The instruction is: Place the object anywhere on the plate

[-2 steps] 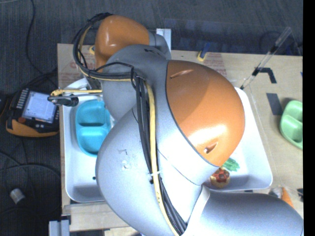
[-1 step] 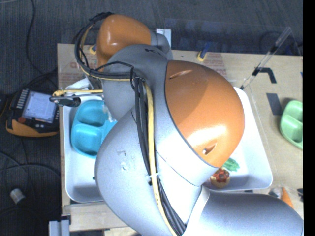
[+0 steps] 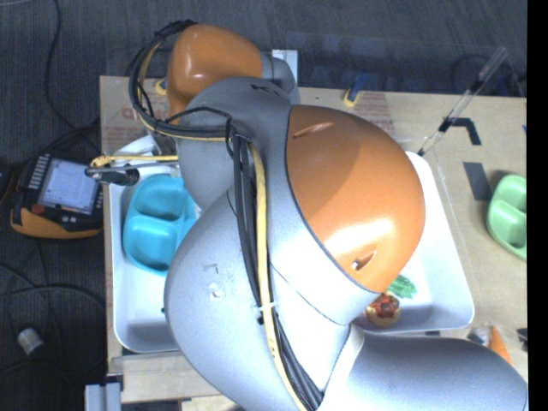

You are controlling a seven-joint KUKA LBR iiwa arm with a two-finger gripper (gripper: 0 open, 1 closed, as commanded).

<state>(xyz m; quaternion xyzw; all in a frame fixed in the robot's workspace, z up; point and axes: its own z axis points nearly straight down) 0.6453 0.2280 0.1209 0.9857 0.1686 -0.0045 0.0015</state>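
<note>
small round red-and-yellow fruit-like object (image 3: 383,308) lies in the right white bin (image 3: 454,281), tucked at the arm's edge

the grey and orange arm (image 3: 282,229) covers most of both bins, so the jaws and their state cannot be told. the object sits near the right bin's lower rim, beside a green patch (image 3: 404,286). a light blue two-part dish (image 3: 158,221) lies in the left white bin (image 3: 128,315), well apart across the arm; if it is the plate, the carry runs leftward along the bench (image 3: 402,114).
</note>
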